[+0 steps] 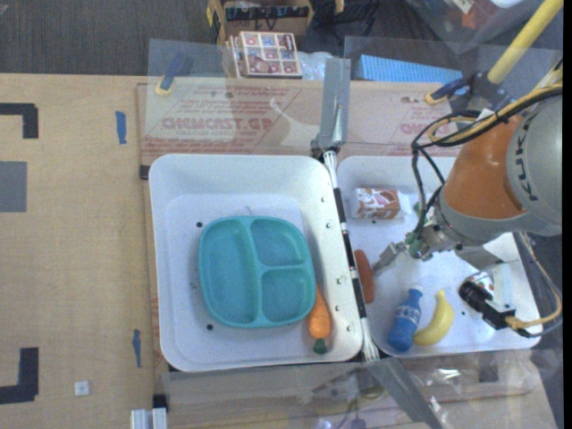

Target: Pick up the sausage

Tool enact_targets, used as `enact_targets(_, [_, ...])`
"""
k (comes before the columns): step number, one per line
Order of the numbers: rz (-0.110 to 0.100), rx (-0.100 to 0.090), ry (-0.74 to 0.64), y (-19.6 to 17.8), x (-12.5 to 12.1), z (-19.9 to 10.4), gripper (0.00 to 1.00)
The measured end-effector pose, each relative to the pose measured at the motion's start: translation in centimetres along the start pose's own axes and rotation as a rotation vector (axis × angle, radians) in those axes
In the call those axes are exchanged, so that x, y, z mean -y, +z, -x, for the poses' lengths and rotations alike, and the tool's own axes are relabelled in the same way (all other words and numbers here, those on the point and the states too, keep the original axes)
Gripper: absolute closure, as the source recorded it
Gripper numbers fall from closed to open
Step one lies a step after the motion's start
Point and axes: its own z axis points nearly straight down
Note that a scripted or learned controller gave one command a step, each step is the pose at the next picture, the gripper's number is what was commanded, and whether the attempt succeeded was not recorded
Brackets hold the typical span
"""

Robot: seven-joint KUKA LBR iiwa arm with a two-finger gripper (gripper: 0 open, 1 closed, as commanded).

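My gripper (386, 259) sits low over the right bin (398, 170), reached in from the bin's right side, with its fingers pointing toward the bin's left wall. I cannot tell from this slant whether it is released or clenched. Nothing shows between the tips, so I log no grasp.

The sausage (363, 275) lies along the right bin's left wall, about midway down it, long axis parallel to the wall. It is just beside my tips, slightly toward the bin's near edge; whether they touch it I cannot say. My judgement: lying tight along the wall leaves little room for a finger on that side, which is why I come at it from the open right.

Other contents, right bin: a packet (376, 204) near the far edge, a bottle (404, 318) and a banana (434, 319) side by side at the near edge, both well clear of the sausage.

Left bin (170, 186): a teal tray (256, 271) at its centre, a carrot (319, 322) off the tray's near right corner, against the right wall.

Risk, as I judge it: the tips may press the sausage into the wall instead of straddling it.
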Motion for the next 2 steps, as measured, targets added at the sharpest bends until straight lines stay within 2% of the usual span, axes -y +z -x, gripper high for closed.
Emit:
enact_targets(1, [-0.006, -0.001, -0.121, -9.6, -0.2, -4.2, 0.0])
enact_targets(2, [-0.008, -0.004, -0.211, -9.6, 1.8, -7.5, 0.0])
